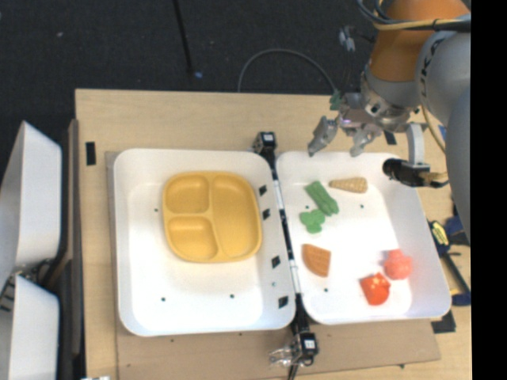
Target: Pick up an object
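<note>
Red toy nr front rim; end effector open.

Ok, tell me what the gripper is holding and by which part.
Nothing is held. The gripper hangs open above the far edge of the right bin, with no object between its fingers; the tan cone piece lies apart below it.
</note>
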`<state>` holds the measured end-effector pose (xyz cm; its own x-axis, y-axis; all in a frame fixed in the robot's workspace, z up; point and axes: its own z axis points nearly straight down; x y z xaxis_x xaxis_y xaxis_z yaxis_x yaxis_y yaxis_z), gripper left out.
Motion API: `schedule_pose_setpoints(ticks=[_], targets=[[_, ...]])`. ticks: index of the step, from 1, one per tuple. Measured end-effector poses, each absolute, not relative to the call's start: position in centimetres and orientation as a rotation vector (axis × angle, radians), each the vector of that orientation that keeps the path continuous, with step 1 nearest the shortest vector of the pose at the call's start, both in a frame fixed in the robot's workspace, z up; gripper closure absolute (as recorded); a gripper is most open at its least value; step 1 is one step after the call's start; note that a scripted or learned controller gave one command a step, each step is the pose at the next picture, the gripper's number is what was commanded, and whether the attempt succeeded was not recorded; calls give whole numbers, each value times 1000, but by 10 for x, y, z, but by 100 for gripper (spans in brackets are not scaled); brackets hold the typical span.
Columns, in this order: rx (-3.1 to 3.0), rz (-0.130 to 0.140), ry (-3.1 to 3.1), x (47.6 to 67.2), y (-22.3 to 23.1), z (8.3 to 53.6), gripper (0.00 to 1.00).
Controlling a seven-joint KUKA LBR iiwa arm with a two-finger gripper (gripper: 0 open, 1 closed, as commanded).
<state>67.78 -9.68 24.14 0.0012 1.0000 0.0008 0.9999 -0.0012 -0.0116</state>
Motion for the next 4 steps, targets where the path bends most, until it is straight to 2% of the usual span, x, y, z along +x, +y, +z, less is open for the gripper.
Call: schedule_pose_setpoints(ticks=[1, 2, 4], targets=[[-2222, -3, -2223, 680, -96, 250, 0], [-2223, 4, -2222, 688, -103, 203, 0], [-2224, 5, -2218, 683, -114, 102, 0]])
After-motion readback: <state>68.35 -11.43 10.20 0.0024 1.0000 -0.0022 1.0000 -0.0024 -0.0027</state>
